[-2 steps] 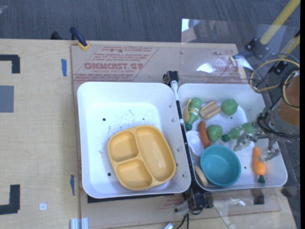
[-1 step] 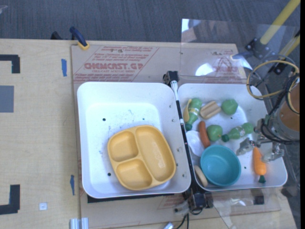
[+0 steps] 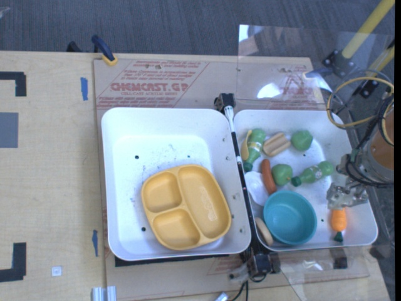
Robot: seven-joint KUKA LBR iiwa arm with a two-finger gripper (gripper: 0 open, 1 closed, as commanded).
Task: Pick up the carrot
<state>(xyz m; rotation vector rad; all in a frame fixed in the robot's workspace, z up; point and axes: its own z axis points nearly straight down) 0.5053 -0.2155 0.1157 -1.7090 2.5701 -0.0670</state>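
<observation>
The carrot [image 3: 339,220] is small and orange with a green top. It lies in the near right corner of the right bin [image 3: 363,237], its green end pointing toward the front rim. My gripper [image 3: 347,196] hangs at the end of the arm that enters from the right. It sits just behind the carrot's orange end, very close to it. I cannot make out whether it touches the carrot.
A teal bowl [image 3: 289,217] stands left of the carrot. Behind it lie a red sausage [image 3: 268,175], a green bottle [image 3: 315,172], a bun [image 3: 276,144] and several green toy foods. The left bin [image 3: 125,143] holds a yellow divided plate [image 3: 185,207].
</observation>
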